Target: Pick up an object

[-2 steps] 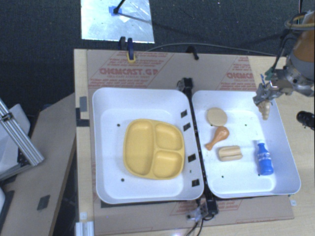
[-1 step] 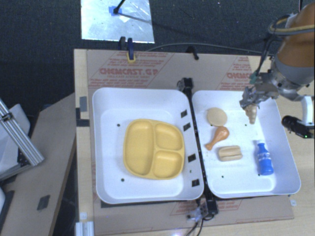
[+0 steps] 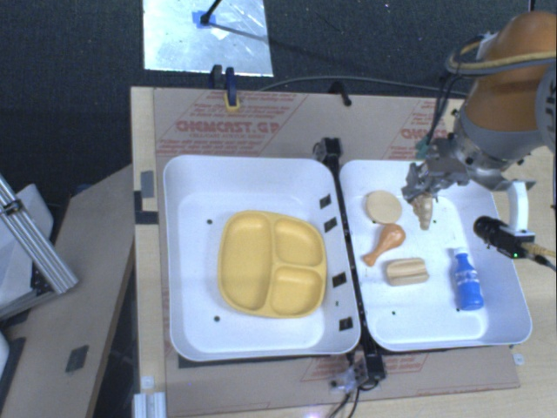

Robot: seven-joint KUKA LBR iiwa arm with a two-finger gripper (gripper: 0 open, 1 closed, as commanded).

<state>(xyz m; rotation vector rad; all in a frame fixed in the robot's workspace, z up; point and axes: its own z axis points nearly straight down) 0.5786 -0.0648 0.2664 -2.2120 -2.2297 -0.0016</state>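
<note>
We saw the pincer (image 3: pixel 424 205) hanging over the far part of the right shallow white bin (image 3: pixel 500 320), a small tan object between its fingertips; we could not tell what that object was. Just left of the pincer lay a round beige disc (image 3: pixel 382 206). Below it lay an orange plastic drumstick (image 3: pixel 385 241) and, nearer us, a tan bread-like block (image 3: pixel 406 271). A blue bottle (image 3: pixel 466 279) lay down to its right. Well left, the yellow divided plate (image 3: pixel 271 262) sat in the left white bin (image 3: pixel 196 320).

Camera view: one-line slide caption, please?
Grey arm's gripper above right white bin, near round tan disc; yellow divided plate left.
</note>
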